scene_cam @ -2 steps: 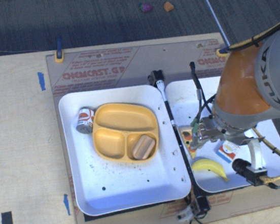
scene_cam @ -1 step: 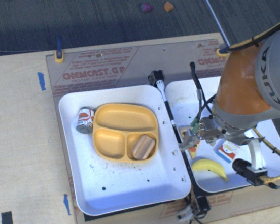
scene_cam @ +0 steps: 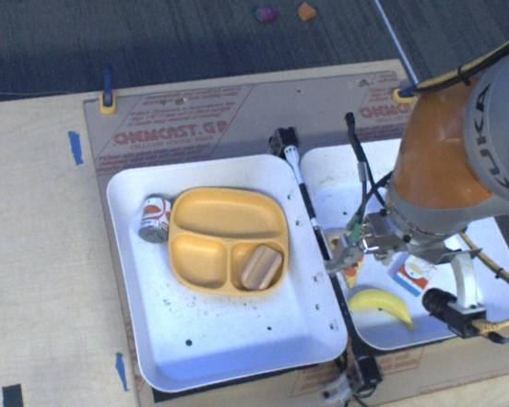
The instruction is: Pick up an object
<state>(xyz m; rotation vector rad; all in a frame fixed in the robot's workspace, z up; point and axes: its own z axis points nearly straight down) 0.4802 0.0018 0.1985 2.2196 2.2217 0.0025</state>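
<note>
My gripper [scene_cam: 344, 261] hangs over the left part of the right bin [scene_cam: 336, 187], close to the wall between the two bins. A yellow banana [scene_cam: 382, 306] lies just below it on the bin floor, near the front. A small white packet with red and blue print [scene_cam: 413, 274] lies right of the gripper, partly under the wrist. In the left bin [scene_cam: 162, 350], a yellow divided plate [scene_cam: 216, 226] holds a tan bread-like piece [scene_cam: 261, 266] in its lower right compartment. A small red and white can [scene_cam: 153, 219] lies against the plate's left rim.
The arm's orange and grey body covers much of the right bin. A black brush-like tool [scene_cam: 286, 143] lies along the divider between the bins. Cardboard surrounds both bins, with blue tape marks on the bench to the left.
</note>
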